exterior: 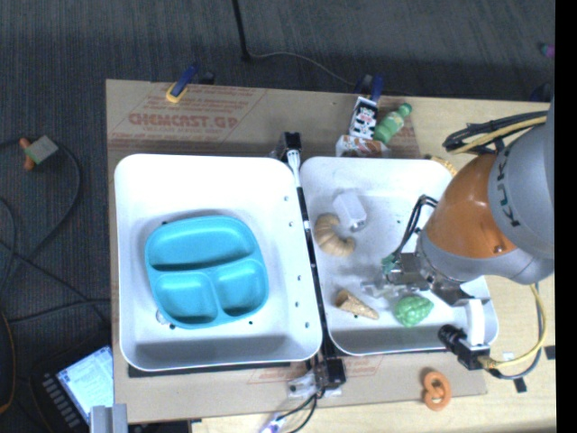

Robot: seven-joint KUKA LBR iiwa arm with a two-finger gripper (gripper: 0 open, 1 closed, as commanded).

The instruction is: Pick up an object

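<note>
Hovering beside a knobbly green object [413,310], the end effector [395,276] (grip state unclear).

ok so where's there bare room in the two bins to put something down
Left bin: bare white floor rings the blue divided tray, widest along the top. Right bin: a free patch at top right, beyond the clear cup. Crowded lower down, where croissant, cone, green toy and pincer cluster.

A sky-blue divided tray [206,270] sits in the white left bin [135,188]. In the white right bin [379,174] lie a tan croissant [334,236], a speckled green lump [413,310] and a beige-and-brown cone [357,304]. The arm [496,215] is grey with an orange band.
</note>
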